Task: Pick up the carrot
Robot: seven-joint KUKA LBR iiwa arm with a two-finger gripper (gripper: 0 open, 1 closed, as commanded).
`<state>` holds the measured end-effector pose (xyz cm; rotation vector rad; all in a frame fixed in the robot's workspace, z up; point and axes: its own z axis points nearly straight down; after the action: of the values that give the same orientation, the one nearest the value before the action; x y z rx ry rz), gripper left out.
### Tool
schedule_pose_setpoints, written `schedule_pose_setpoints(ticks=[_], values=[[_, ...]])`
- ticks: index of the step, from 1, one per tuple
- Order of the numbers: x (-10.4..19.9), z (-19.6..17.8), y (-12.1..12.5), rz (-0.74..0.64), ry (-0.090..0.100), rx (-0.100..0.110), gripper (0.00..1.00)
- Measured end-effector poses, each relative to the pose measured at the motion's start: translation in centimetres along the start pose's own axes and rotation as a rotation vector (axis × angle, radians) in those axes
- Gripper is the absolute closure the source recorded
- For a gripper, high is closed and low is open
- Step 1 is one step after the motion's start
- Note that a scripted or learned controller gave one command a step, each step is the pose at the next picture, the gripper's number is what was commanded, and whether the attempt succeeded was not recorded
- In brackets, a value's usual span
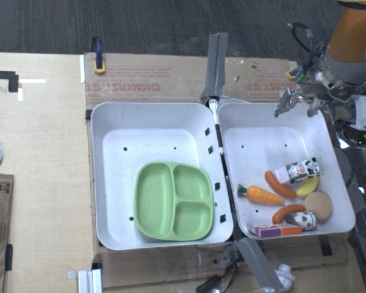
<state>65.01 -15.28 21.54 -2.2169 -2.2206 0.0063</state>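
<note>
**Carrot lying untouched while the arm hangs over the bin's far corner**

Nearest the camera, a small pink-and-white box [269, 230] is lying along the near wall of the right-hand shallow white bin [256, 127], with a reddish sausage-shaped toy [288, 212] and a small printed can [308, 221] crowding just behind it. Just beyond these, the orange toy carrot with a green top [261, 194] is resting flat on the bin floor, green end pointing toward the divider between the bins. It is sitting slightly apart from the clutter on its left side, which probably leaves room for fingers to come down around it. A second sausage [279, 184], a cow-patterned bottle [301, 170], a yellow banana-like piece [307, 187] and a tan round bun-like piece [318, 205] are clustering to its right.

The pincer [287, 102] is hovering over the far rim of the same bin, well apart from the carrot, gripping nothing; whether its fingers are spread or closed cannot be told at this size.

In the left white bin [110, 163], a pale green divided plastic plate [174, 200] is sitting on the floor, playing no part. Both bins are resting on the tabletop [36, 133].
</note>
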Motion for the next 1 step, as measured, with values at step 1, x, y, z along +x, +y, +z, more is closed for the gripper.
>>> schedule_pose_setpoints(ticks=[1], values=[[2.67,4.35,-7.85,0.018,0.0,0.001,0.0]])
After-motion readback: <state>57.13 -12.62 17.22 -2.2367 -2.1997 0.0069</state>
